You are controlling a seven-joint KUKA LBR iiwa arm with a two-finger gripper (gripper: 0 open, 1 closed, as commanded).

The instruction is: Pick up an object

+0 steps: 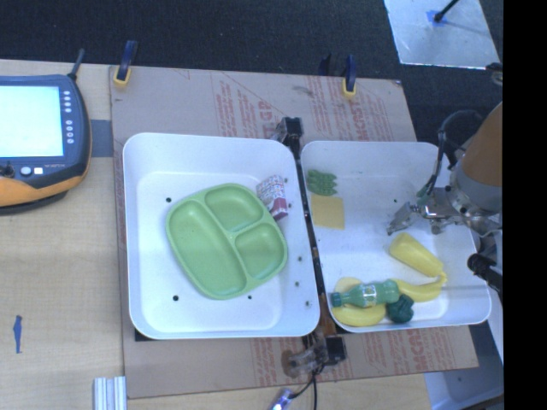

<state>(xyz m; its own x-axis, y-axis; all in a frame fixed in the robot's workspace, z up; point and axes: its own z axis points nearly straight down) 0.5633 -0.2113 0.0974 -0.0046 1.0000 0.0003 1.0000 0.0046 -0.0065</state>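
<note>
My gripper (427, 219) hangs over the right side of the right bin (376, 156), open, with nothing between its fingers. Just below it lies a yellow pepper-shaped toy (415, 254). Along the bin's front wall are a green bottle (367, 295), a yellow banana (359, 315) and a dark green lump (400, 311). A yellow square block (327, 212) and a small green leafy piece (321, 181) lie near the bin's left wall. In the left bin (145, 156) sit a green divided plate (225, 239) and a small red-and-white can (274, 196).
An orange-and-grey control pendant (38, 139) lies on the bench at the far left. Clamps (125, 63) hold the cardboard sheet at the back. A black bracket (292, 130) stands between the two bins at the back.
</note>
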